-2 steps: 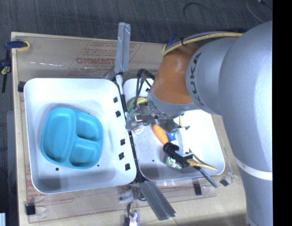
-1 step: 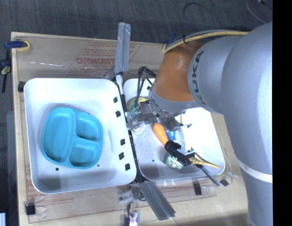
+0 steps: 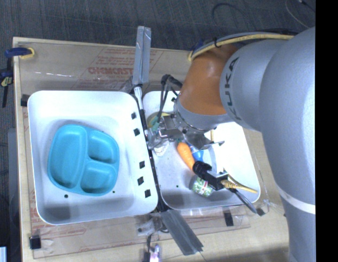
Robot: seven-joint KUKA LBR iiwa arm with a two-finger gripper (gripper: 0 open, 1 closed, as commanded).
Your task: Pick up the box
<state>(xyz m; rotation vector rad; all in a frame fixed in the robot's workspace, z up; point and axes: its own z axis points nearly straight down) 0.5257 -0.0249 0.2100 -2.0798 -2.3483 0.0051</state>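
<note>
Blue item (image 3: 200,156), possibly the box, right of jaws

Grey arm (image 3: 278,91) (orange band (image 3: 204,86), KUKA lettering).

The arm (image 3: 267,86) is extended in from the right, its broad grey links spread across the upper right and right side of the view. The orange band (image 3: 204,83) is seen above the wrist, which is bent downward. The gripper (image 3: 161,132) is positioned low, toward the left; its fingers are hidden beneath the wrist.
</note>
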